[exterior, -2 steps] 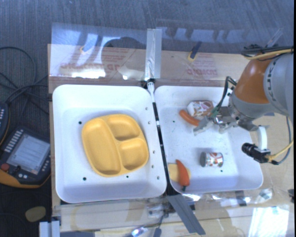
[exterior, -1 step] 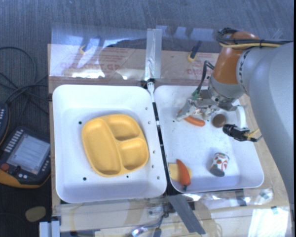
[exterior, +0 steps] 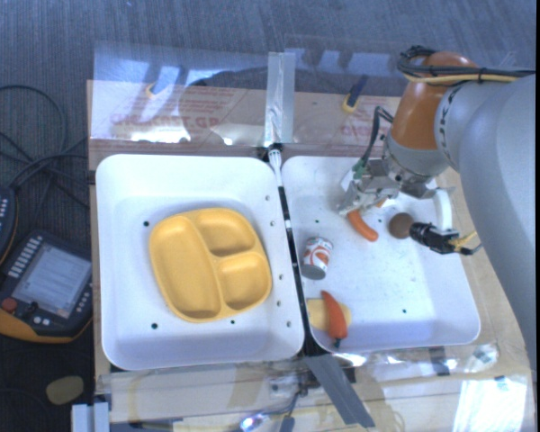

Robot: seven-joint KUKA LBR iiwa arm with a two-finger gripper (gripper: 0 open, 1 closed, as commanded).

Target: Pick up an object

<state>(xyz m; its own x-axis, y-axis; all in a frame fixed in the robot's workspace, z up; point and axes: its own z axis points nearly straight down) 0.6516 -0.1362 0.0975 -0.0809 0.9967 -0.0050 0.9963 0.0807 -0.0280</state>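
The gripper looks poised to grasp the carrot near the right bin's far edge. I cannot tell how open it is. Next it likely needs to lower and close.

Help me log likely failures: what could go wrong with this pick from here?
1. The gripper sits just beyond the small carrot, not squarely over it, so a descent may miss or push it.
2. The brown ball lies right beside the carrot; it could get bumped and roll away, or be caught along with it.
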